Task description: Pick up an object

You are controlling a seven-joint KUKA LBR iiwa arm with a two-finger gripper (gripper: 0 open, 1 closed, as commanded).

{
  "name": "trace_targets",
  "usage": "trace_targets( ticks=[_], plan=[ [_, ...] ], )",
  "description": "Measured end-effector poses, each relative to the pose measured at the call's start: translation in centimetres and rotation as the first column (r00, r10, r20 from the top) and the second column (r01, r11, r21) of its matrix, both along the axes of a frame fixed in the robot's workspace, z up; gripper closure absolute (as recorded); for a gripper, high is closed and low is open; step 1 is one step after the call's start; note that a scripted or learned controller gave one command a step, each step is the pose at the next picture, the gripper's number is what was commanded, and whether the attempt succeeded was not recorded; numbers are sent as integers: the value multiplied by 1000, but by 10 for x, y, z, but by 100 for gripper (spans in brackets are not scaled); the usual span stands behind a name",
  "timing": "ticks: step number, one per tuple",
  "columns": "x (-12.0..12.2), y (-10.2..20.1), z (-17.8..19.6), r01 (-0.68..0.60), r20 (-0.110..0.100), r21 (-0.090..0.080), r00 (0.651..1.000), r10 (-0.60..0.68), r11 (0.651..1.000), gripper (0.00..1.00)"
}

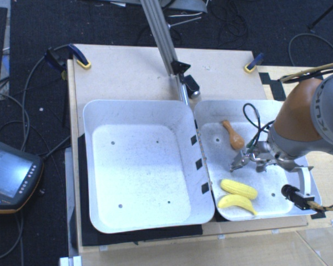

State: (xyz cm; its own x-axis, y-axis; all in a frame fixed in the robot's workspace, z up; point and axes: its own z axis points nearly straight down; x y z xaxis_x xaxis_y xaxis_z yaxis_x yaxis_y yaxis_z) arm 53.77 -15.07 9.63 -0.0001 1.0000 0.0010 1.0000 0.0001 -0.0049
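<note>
Banana [237, 204] and corn [239, 188] below empty end effector [237, 163]

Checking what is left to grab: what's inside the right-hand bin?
The right bin holds a brown wooden piece, a corn cob and a banana. The arm and tool cover part of the floor, so anything beneath them is hidden.

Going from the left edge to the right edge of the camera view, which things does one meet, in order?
Handheld control pendant on the floor → left white bin → right white bin, holding the wooden pear-shaped object and the two yellow objects → gripper → grey and orange arm.
</note>
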Motion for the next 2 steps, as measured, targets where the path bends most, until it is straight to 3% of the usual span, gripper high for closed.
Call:
trace_targets(
  ticks=[1,2],
  plan=[
    [1,0,13,0,5,-1,1000,0,1000,100],
    [-6,4,62,0,9,-2,1000,0,1000,100]
  ],
)
